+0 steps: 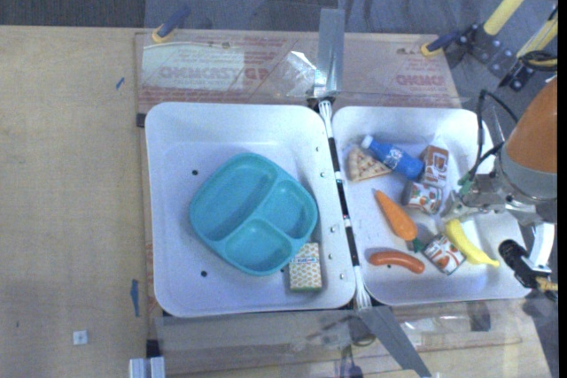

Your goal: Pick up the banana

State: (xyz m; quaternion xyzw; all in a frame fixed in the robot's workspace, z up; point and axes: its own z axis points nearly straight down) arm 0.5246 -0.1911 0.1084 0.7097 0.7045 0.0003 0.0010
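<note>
Yellow banana (470, 243) — curved; perhaps plastic

arm (536, 146) cropped at right edge, jaws hidden

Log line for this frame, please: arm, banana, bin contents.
arm: grey gripper over right white bin | target: yellow banana lying in bin, not gripped | left white bin: teal divided plate
</note>
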